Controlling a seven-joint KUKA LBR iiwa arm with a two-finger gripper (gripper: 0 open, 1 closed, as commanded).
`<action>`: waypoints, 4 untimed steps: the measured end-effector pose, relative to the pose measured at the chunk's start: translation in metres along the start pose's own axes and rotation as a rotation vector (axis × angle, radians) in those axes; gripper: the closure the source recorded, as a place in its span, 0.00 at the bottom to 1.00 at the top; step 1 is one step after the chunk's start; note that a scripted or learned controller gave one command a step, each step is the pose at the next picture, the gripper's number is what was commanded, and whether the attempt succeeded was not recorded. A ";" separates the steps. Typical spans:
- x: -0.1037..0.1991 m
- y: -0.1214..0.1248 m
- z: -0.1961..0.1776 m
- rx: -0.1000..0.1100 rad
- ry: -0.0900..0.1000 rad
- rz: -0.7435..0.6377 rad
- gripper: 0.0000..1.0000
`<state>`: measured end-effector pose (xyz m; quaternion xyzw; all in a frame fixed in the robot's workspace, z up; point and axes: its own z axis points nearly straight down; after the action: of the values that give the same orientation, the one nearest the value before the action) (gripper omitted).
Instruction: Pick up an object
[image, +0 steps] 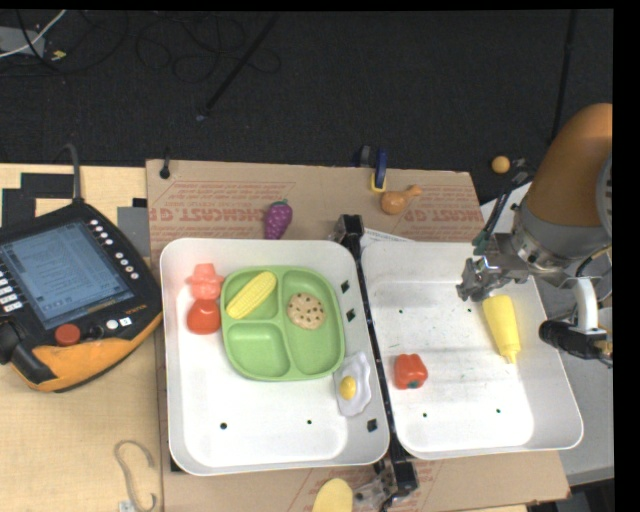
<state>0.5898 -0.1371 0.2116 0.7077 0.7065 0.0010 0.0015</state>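
camera view: fixed, looking down at a slant on two white bins on the desk.
arm: grey arm with orange band reaches in from the right, over the right bin.
pincer: the pincer hovers at the upper end of the yellow bottle; cannot tell how far open it is, and nothing is seen gripped in it.
task's thing: the yellow bottle lies on its side in the right bin, just beside the pincer tip; a red pepper sits near the bin's left wall.
left bin: green tray with corn and cookie; red figure beside it.
doing it well: judged, centre over the bottle's middle, straddle its narrow width, descend fully before closing, lift straight.
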 end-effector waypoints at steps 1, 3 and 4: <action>-0.002 0.000 -0.017 0.003 0.001 0.000 1.00; 0.095 0.004 -0.002 0.007 0.003 -0.005 1.00; 0.145 0.020 -0.002 0.005 0.003 -0.006 1.00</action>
<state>0.6103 0.0076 0.2140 0.7058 0.7084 0.0004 -0.0013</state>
